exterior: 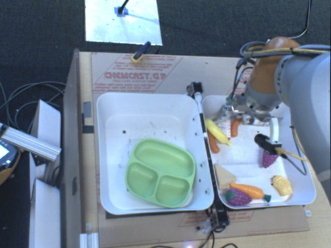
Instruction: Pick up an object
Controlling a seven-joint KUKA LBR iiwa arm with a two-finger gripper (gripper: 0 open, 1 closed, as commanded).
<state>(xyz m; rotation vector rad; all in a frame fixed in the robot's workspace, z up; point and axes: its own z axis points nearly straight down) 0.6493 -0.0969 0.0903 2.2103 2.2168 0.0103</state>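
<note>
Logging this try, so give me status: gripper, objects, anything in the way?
Gripper low over right bin, far end. Small orange piece right beneath it, banana beside. Nothing visibly held. Green tray in left bin.

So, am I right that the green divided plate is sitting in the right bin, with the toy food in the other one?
Not quite: the camera view shows the green divided plate in the left bin; the toy food, such as the banana, lies in the right bin.

One fixed camera looks down aslant, seemingly from the near side, on both bins [150, 102].
</note>
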